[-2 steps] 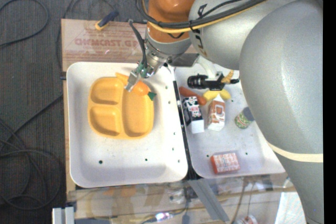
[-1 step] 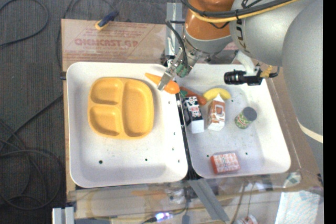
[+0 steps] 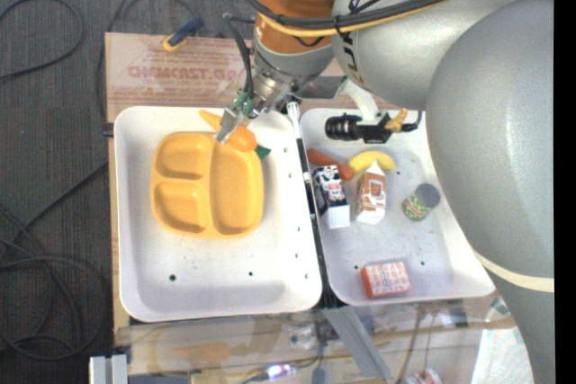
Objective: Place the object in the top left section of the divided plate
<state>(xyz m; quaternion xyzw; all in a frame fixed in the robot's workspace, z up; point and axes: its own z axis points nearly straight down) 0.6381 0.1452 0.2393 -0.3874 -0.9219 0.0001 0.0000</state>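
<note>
A yellow divided plate (image 3: pixel 209 184) lies in the left white bin (image 3: pixel 153 283). It has two small sections on its left and one large section on its right. An orange toy carrot (image 3: pixel 243 138) with a green top lies across the plate's upper rim, above the large section, and its tip pokes out toward the upper left. My gripper (image 3: pixel 227 129) reaches down from the orange-banded wrist and is shut on the carrot at its middle. The top left section (image 3: pixel 184 155) holds nothing.
The right bin (image 3: pixel 450 274) holds a banana (image 3: pixel 373 161), a small dark carton (image 3: pixel 334 193), a brown-and-white carton (image 3: pixel 370 199), a green can (image 3: pixel 418 203), a red box (image 3: pixel 387 279) and a red-orange piece (image 3: pixel 321 159). A cardboard sheet (image 3: pixel 171 76) lies behind the left bin.
</note>
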